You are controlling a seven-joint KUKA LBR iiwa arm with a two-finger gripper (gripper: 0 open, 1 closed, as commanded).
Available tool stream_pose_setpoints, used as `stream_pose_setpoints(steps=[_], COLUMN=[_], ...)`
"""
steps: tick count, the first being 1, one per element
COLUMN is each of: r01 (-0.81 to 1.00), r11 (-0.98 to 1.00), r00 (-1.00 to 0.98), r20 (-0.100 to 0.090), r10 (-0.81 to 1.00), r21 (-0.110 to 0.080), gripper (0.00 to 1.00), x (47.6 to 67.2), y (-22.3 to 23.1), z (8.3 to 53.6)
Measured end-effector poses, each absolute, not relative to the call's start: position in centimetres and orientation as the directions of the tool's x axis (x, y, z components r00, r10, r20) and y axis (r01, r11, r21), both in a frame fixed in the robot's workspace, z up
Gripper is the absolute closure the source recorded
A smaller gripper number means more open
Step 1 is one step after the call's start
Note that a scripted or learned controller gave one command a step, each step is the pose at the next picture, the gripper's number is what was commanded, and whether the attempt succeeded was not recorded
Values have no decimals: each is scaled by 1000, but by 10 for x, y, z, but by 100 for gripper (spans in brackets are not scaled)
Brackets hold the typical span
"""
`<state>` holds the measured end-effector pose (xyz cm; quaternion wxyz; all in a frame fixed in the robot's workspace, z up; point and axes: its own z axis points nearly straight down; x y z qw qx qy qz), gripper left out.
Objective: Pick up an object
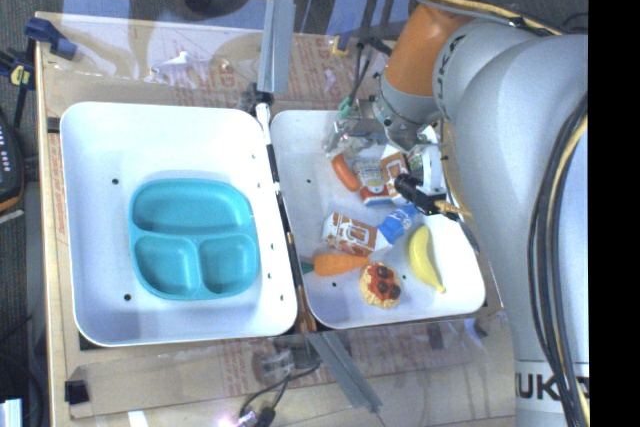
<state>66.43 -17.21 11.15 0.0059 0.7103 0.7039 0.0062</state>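
We see the arm (500,105) reaching in from the right over the far part of the right bin (300,205). Its gripper (352,130) hangs just above a hot dog (345,173); whether they touch, we cannot tell, nor how the gripper is set. Beside the hot dog lies a packet (382,177). Nearer us sit a carton (349,234), a carrot (340,264), a pastry (382,284) and a banana (426,258). The left bin (90,215) carries a blue tray (192,237).
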Motion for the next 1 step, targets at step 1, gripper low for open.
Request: stream_pose_setpoints(steps=[1], r01=[998], r11=[-57], r00=[57], r20=[1], r10=[998], r21=[-1], gripper=[100], x=[610], y=[-141], z=[223])
